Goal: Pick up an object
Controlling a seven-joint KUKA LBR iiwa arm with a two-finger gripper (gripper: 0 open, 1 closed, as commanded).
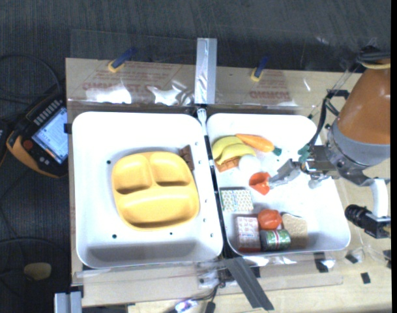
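- We judge the step in hand to be the reach into the right shallow white bin [328, 204]: the tool [276, 177] on the grey arm with the orange band [366, 119] sits low over the middle of that bin, its tip just beside a small red pepper-shaped toy [260, 182].
- Whether the tool is open, closed or gripping anything, we cannot tell; its tip meets the red toy, but we see nothing clearly clamped.
- The red toy, the likeliest target, lies in the right bin's centre, below the yellow plastic bananas [229, 150] and the orange plastic carrot [255, 141].
- Next, we think, the move calls for a firm closing on the red toy and a straight lift, clear of its neighbours.
- Our count in the right bin: two bananas, one carrot, one red toy, one patterned square box [236, 200], one pink-and-white box [246, 229], one red tomato-like ball [269, 218], one green-labelled can [275, 240], one tan bread-like slice [294, 225].
- The left shallow white bin [94, 194] holds one yellow divided plastic tray [154, 189].
- Two bins in all sit on the table [354, 266].
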